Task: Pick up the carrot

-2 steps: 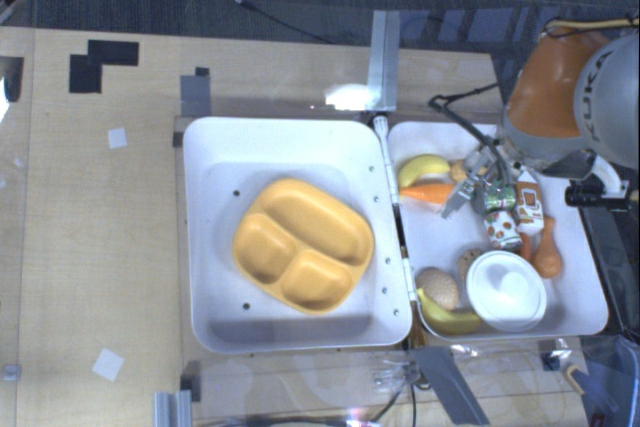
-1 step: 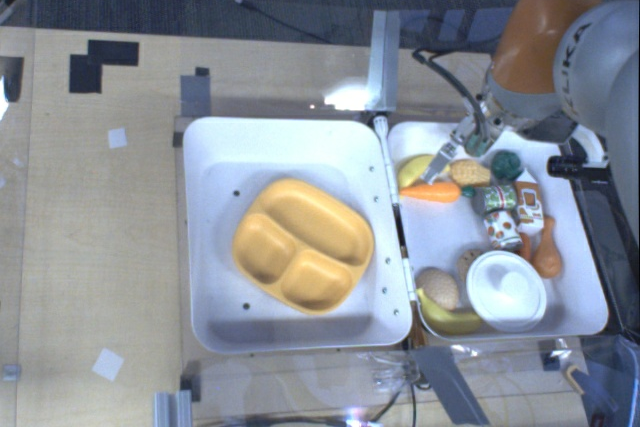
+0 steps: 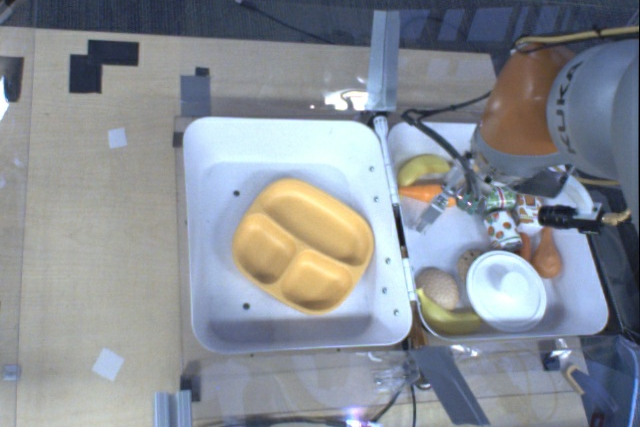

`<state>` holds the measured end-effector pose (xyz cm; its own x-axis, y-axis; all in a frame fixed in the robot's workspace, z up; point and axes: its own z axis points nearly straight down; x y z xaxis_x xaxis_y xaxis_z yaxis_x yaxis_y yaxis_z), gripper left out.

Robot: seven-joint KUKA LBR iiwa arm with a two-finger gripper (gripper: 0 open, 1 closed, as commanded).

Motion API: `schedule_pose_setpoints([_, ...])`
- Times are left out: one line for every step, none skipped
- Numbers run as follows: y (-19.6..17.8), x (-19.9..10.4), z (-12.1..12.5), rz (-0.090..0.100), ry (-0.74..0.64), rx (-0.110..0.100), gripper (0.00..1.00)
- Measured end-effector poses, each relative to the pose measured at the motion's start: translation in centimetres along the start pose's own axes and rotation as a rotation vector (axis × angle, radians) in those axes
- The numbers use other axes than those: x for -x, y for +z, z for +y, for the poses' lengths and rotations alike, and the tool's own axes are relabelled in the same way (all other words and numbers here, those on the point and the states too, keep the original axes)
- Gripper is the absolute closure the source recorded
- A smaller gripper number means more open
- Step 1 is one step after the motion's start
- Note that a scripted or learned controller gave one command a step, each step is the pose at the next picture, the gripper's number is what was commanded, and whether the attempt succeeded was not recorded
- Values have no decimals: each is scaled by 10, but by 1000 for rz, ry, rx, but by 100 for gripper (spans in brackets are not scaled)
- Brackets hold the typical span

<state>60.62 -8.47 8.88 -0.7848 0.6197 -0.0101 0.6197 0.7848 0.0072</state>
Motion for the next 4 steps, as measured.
schedule_pose_setpoints([-99,11,53,1,616,-2,0])
schedule_pose_setpoints([-97,-43,21,5,654,-7,0])
schedule_pose_setpoints([-97,14,24,3,750,-6,0])
schedule_pose_setpoints([1,6,-11,-1,632,-1,0])
